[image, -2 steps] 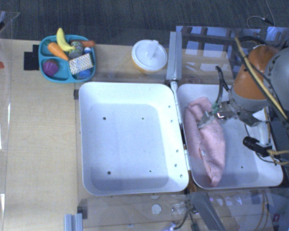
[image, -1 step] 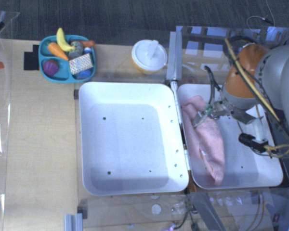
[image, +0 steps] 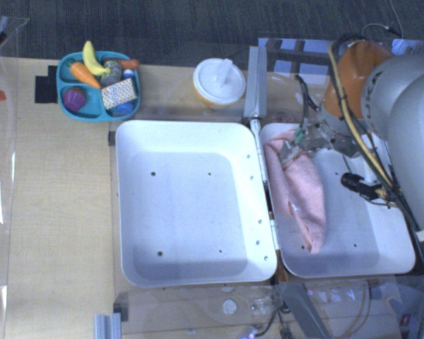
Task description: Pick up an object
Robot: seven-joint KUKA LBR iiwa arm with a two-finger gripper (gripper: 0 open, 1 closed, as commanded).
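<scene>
Reaching in from the right, the grey arm [image: 403, 111] has its hand [image: 302, 141] down at the top end of the pink cloth [image: 302, 193] in the right bin [image: 371, 249]. Whether the hand is wide, narrow or pinching cloth, cannot tell — cables and wrist hardware clutter that spot. The hand sits right at the cloth's upper edge, touching or nearly so; probably a grasp try at the bunched end, where folds give something to pinch.

The cloth lies as a long crumpled strip along the right bin's left wall, from near the top corner down past the middle. It looks limp and flat on the bin floor, not lifted. Judging from that, the pick is not done yet.

The left bin [image: 187, 260] sits just beside the right one, their rims meeting at the centre. Likely it's the drop side.

The surface [image: 53, 210] is light wood. At the back left is a blue tray [image: 65, 108] with toy food: a banana [image: 92, 58], a carrot [image: 83, 74], something purple [image: 73, 99]. A white lidded cup [image: 219, 82] stands behind the left bin, well apart from the work. Dark carpet floor [image: 162, 9] lies beyond the surface. A clear panel [image: 0, 189] edges the left side.
</scene>
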